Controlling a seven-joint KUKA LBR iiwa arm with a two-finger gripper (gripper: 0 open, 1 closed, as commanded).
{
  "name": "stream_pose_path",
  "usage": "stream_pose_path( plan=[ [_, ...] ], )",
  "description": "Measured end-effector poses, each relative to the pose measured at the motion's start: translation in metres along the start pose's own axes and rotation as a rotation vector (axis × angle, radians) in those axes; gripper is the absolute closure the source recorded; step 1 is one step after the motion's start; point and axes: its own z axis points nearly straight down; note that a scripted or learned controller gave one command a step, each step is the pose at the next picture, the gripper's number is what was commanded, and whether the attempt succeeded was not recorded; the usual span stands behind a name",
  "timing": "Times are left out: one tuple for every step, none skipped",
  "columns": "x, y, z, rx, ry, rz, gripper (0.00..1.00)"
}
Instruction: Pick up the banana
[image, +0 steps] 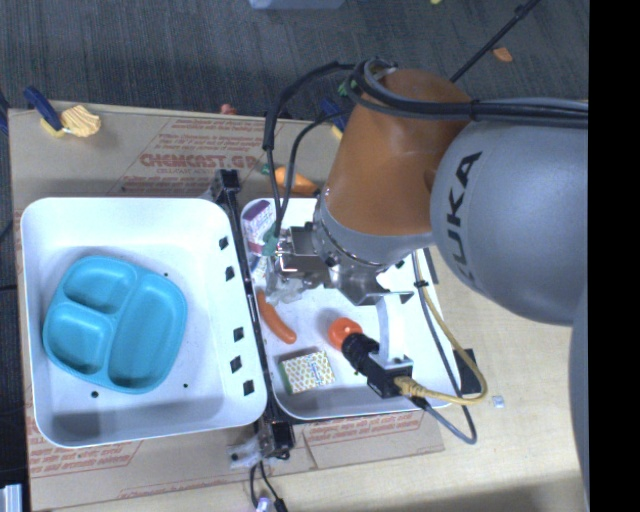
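Note:
My arm's wide orange band and grey wrist (400, 190) hang over the right bin (330, 405) and hide most of its floor. The gripper (287, 265) reaches down at the bin's left side, close to the divider between the bins; only bits of metal and cable show there. Just below it lies a slim orange carrot-like piece (277, 318). Whatever lies directly beneath the wrist is hidden.
In the right bin are a small orange object (343, 328), a patterned box (308, 371) and a purple can (259, 214). A blue divided tray (115, 322) sits in the left bin (60, 225). A black connector with a yellow cable (385, 378) hangs at the front.

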Motion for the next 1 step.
stream_pose_path(
  plan=[
    [0.0472,-0.0011,-0.0804,-0.004,0.0,-0.085,1.0]
  ],
)
